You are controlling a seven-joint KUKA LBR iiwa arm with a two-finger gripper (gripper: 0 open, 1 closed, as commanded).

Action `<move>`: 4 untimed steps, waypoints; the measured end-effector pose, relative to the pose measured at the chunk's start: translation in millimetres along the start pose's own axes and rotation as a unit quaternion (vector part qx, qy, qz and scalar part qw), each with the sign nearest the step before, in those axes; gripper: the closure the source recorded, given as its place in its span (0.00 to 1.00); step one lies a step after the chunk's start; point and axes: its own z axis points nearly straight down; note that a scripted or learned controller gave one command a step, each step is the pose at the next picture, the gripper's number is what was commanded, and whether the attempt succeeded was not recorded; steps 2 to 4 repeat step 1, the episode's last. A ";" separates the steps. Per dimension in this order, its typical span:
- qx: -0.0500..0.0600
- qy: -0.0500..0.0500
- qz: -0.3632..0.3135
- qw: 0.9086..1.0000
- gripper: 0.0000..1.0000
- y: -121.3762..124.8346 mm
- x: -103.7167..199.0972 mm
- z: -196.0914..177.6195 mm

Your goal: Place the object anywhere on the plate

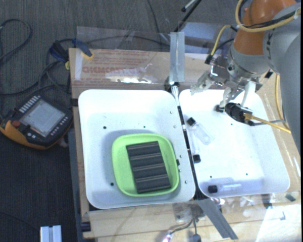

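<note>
Sitting on the green plate (120, 183) in the left bin (91, 135): dark ridged block (149, 166).
Right bin (272, 170) has a clear marker with black cap (223, 187) near front edge, small clear tube (198, 130) farther back by the divider. Gripper (231, 101) hovers over right bin's far end, fingers spread apart, nothing between them.

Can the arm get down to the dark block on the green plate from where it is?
Probably yes. The block lies flat on the plate in the left bin, nothing over it. The gripper is above the right bin; only the low rim between the bins lies along the way.
</note>
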 end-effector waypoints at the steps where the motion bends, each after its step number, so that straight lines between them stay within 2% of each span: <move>1: 0.001 0.000 0.001 1.000 0.00 -21.8 37.9 51.8; 4: 0.001 0.000 0.001 1.000 0.00 -21.8 37.9 51.8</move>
